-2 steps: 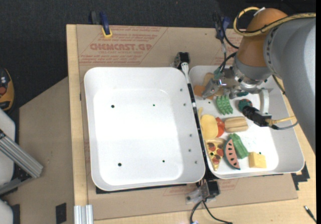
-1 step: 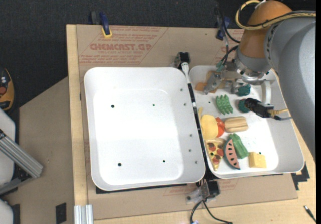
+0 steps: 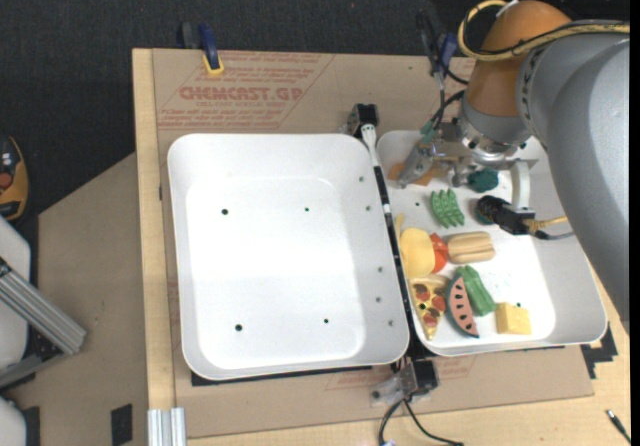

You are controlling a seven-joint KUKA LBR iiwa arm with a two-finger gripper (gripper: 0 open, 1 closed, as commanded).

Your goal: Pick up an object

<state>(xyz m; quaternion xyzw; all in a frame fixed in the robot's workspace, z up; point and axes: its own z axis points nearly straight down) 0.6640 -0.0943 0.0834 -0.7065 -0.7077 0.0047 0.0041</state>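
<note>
Along the near edge of the desk (image 3: 280, 404) two white bins stand side by side with their rims touching down the middle: the left bin (image 3: 270, 244) at 9 o'clock and the right bin (image 3: 555, 279) at 3 o'clock. Every loose thing lies in the right bin. Nearest, toward that bin's 6 o'clock, a pizza slice (image 3: 428, 300) lies against the left wall. A watermelon slice (image 3: 461, 309) is just beside it at its 3 o'clock, and a green pickle-like piece (image 3: 478, 290) touches the far side of the watermelon. A yellow cheese wedge (image 3: 514, 318) sits a little apart from these, at their 3 o'clock. Further in, a yellow-and-orange piece (image 3: 417, 251) rests by the left wall and touches a tan bread roll (image 3: 470, 248) at its 3 o'clock. At 12 o'clock of the roll lies a green ridged piece (image 3: 447, 207), apart from it. Beyond that, a teal piece (image 3: 484, 177) lies close under the wrist. The claw (image 3: 438, 164) is low over the far part of the right bin, toward its 11 o'clock corner, at 12 o'clock of the green ridged piece and 9 o'clock of the teal piece. I cannot tell whether the claw is apart or together, nor whether anything sits in it. The grey arm (image 3: 590, 134), with its orange band, reaches in from 3 o'clock. At the desk's far 11 o'clock corner is a blue clamp (image 3: 208, 37).
</note>
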